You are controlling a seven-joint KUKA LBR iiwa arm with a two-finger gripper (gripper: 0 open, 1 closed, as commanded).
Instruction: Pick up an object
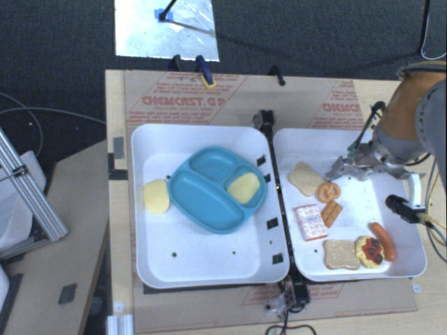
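Divided plate [209,201] in left bin [150,257] — toast [340,255], sausage [383,239] in right bin [412,260]

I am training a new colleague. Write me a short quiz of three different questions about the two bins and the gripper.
1. True or false: the blue divided plate lies in the right bin.
2. Multiple choice: which item lies nearest the gripper? A) pretzel B) sausage C) toast slice
3. Fill in: a yellow piece rests in one ___ of the plate.

Key: 1 false (left bin); 2 A; 3 compartment.
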